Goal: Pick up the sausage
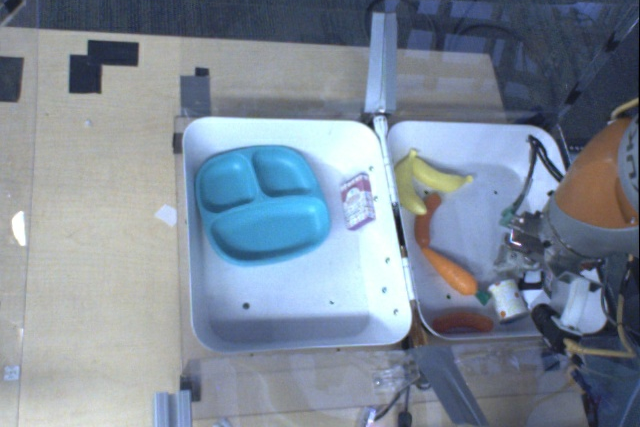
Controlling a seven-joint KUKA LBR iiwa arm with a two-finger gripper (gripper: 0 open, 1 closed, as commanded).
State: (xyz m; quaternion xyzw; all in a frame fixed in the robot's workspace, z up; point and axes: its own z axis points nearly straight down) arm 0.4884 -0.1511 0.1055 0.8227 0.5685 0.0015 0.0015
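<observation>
The sausage [427, 218], a smooth reddish-brown cylinder, lies in the right bin [500, 143] near its left wall, between the banana [425, 178] and the glossy carrot [449, 271]. Bare white floor opens to its right. The gripper [507, 298] sits low near the front-right rim (its state cannot be told). A blue compartment plate [262, 203] fills the left bin [300, 310].

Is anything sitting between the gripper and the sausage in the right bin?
Nothing visible does. The gripper sits low in the right bin, with the sausage just to its left along the near wall. The carrot lies beyond that line.
</observation>
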